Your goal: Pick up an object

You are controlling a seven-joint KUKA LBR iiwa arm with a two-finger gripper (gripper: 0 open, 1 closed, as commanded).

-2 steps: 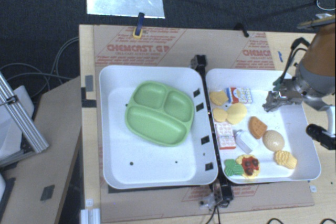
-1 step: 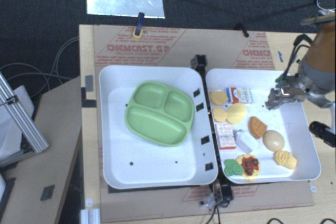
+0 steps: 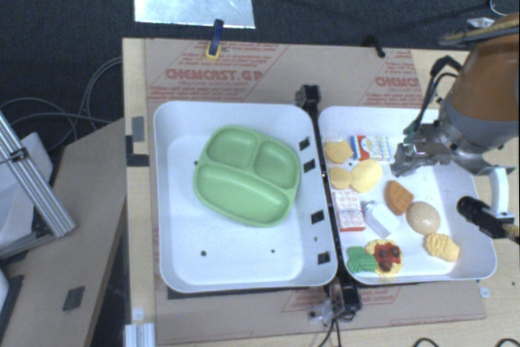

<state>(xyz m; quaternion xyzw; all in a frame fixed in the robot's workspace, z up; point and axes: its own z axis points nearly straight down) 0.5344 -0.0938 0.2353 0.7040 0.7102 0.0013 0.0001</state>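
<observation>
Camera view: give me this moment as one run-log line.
pincer: over right bin, nothing seen held | toys: right bin, untouched | green tray: left bin | pick: not yet done

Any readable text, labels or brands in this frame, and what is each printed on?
"CHEMCAST GP": red print on the brown sheet under the bins, left of centre; repeated at right, partly readable.
Red-and-white packet in the right bin: print too small to read.
White card there: unreadable.
</observation>
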